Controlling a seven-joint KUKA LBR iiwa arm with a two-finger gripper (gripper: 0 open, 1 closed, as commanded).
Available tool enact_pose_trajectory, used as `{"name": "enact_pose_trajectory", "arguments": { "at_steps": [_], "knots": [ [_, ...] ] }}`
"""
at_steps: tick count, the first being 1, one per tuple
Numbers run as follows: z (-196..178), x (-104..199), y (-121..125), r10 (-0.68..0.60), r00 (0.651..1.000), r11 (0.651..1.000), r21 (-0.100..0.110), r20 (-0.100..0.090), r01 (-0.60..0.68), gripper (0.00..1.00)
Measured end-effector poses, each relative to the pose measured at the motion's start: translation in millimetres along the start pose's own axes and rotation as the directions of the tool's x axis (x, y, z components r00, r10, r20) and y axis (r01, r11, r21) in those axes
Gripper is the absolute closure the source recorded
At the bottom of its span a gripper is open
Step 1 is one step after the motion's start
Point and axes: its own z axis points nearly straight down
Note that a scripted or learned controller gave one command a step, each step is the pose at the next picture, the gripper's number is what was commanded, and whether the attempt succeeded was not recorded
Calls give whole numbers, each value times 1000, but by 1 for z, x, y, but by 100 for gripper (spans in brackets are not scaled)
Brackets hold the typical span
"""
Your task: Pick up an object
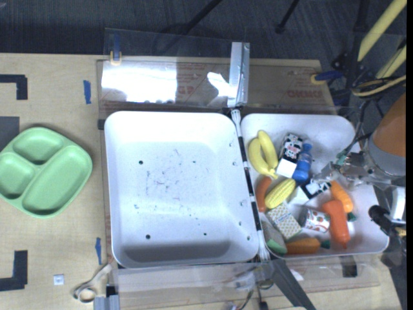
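The right bin [345, 129] holds a crowded heap of small toys, and any of them would serve as the object to lift: a yellow banana [261, 152] near the bin's left wall, a yellow corn cob [280, 192] just below it, a blue bottle [302, 165] beside a white block [286, 168], and two orange carrots, one upright at the right [337, 221] and one lying along the front wall [303, 244]. These look like hollow plastic play food, so I judge them light, stiff and rather slick, apt to roll or squirt out of a pinch. The upright carrot seems the best target, taken across its thick middle, where its sides run near parallel and its neighbours stand a little off; the banana touches the wall and the corn lies against other pieces. The hand [342, 166] hangs over the bin's right part, near the carrot's top, but it is blurred against the clutter and I cannot tell whether it is apart or together. The left bin [129, 131] sits alongside.
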Motion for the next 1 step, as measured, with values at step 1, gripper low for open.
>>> {"name": "enact_pose_trajectory", "arguments": {
  "at_steps": [1],
  "knots": [
    [-15, 3, 5, -2, 1000, 1000, -13, -4, 2, 100]
  ]
}}
